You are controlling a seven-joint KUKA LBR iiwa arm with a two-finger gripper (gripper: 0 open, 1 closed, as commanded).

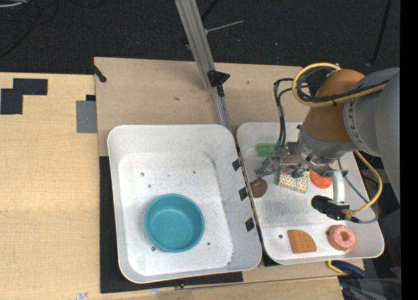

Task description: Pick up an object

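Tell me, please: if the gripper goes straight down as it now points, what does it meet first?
Most likely the patterned block lying right beneath the gripper in the right bin; the orange object sits just beside it. Depth is hard to judge from above.

The bench (46, 181) looks like pale wood, matt, with a fine grain. Both bins, the left bin (130, 155) and the right bin (287, 210), look like white plastic, smooth, speckled with small dark marks. The bowl (174, 222) near the left bin's front edge is teal plastic with a soft sheen. The slanted rail (196, 37) past the far edge is ribbed bare metal. The arm (339, 112) has an orange band, glossy, and a grey smooth shell.
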